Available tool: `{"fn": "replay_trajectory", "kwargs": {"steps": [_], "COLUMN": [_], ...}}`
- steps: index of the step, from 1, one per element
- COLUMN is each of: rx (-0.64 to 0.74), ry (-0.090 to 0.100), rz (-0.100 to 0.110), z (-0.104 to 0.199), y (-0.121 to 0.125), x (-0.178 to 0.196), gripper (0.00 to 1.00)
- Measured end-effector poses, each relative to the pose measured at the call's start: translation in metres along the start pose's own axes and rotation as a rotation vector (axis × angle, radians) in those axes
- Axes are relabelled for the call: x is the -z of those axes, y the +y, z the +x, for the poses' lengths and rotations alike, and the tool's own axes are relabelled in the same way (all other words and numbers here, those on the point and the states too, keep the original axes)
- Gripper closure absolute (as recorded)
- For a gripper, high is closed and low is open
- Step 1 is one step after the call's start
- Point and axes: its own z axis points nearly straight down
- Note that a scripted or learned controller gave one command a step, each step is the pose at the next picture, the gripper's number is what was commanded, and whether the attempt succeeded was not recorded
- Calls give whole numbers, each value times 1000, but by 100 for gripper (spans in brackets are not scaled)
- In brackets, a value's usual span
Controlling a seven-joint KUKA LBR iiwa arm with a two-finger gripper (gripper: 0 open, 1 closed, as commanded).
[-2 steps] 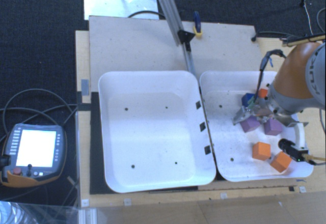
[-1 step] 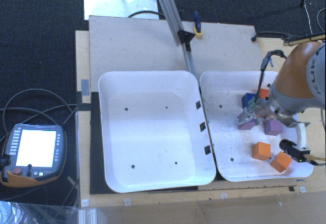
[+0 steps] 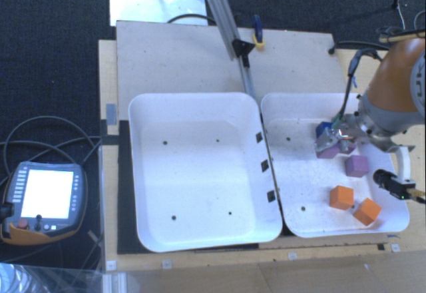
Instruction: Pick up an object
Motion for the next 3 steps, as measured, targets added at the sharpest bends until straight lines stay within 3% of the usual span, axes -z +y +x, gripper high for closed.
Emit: {"fn": "replay_trajectory", "kwargs": {"steps": [2, 3], "rx": [0, 5], "ry": [-1, 3], "rz": [-2, 6], "z": [-2, 58], "y": [10, 21], "x": [117, 102], "gripper": [100, 100]}}
